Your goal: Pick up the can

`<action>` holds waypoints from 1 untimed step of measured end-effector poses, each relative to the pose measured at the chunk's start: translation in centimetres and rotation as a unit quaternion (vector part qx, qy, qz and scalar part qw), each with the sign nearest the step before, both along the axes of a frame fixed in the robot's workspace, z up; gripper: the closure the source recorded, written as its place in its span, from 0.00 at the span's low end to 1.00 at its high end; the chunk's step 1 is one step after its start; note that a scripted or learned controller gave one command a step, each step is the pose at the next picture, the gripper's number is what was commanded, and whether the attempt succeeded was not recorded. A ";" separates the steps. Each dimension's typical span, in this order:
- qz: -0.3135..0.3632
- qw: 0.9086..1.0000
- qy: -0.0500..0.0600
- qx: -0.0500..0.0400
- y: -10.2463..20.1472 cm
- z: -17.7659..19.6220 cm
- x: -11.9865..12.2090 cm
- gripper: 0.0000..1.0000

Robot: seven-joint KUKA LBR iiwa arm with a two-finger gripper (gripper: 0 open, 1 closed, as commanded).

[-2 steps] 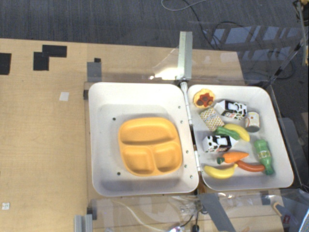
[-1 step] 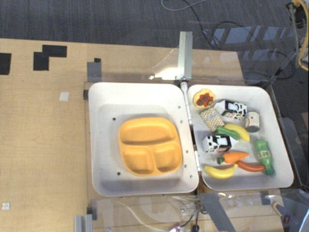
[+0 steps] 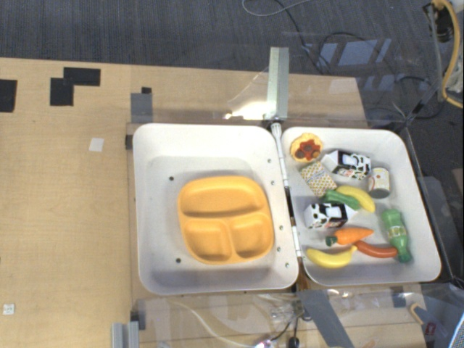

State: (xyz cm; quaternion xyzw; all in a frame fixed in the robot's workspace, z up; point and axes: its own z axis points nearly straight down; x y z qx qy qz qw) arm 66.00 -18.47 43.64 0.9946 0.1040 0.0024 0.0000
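We see a yellow three-compartment plastic tray in the left white bin, and a green bottle in the right.

Bright, even light; slightly soft focus

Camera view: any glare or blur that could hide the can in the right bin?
Camera view: strong glare sits at the far seam between the bins, away from the can; the can is small and soft-edged but evenly lit; the yellow tray is shadow-free.
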 end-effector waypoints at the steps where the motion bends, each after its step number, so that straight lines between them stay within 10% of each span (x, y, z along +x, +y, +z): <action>1: 0.002 1.000 -0.002 0.000 0.1 1.2 0.1 1.00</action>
